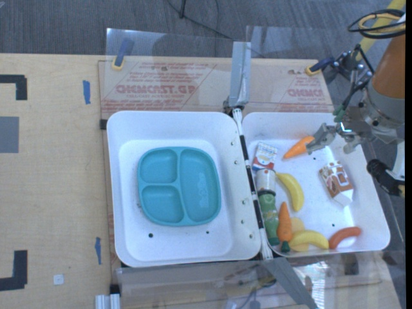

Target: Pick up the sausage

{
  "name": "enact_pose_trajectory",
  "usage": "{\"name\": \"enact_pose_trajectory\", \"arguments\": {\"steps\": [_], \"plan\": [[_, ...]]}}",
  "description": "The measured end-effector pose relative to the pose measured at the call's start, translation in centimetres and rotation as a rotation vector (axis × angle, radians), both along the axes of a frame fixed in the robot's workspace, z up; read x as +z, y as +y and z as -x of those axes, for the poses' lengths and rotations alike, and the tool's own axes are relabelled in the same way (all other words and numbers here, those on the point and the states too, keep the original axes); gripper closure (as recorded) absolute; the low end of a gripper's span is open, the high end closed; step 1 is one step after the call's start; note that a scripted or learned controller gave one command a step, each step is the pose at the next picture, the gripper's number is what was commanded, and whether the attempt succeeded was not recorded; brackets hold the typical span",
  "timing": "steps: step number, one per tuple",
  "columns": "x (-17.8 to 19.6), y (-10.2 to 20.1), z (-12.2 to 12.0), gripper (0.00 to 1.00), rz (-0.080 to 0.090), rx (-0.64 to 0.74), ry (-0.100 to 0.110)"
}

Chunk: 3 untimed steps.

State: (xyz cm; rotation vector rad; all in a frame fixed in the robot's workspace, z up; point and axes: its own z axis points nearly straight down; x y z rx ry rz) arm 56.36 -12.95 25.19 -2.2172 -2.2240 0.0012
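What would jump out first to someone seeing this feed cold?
Probably the turquoise divided plate, alone in the middle of the left bin. Next, the right bin with its clutter of toy food: bananas, carrots, and the reddish sausage at its near right corner. The tool hangs over that bin's far edge, by a carrot.

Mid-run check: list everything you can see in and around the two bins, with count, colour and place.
Left bin: 1, white, left half of bench.
Plate: 1, teal, three compartments, middle of left bin.
Right bin: 1, white.
Sausage: 1, red-orange, right bin's near right corner.
Bananas: 2, yellow, one mid-bin, one at near edge.
Carrots: 2, orange, one at far side, one near left wall.
Packets: 2, white-printed.
Bottle: 1, along left wall.
Tool: 1, grey, above right bin's far right side.
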Motion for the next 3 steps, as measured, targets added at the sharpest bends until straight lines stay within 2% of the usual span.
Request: {"name": "enact_pose_trajectory", "arguments": {"steps": [1,2,3], "plan": [[-11.6,-9.5,8.2,0.00,-0.001,0.285,-0.002],[-10.5,-9.6,8.1,1.00,0.001,0.282,-0.006],[-10.6,-9.6,8.1,0.00,0.001,0.283,-0.006]]}}
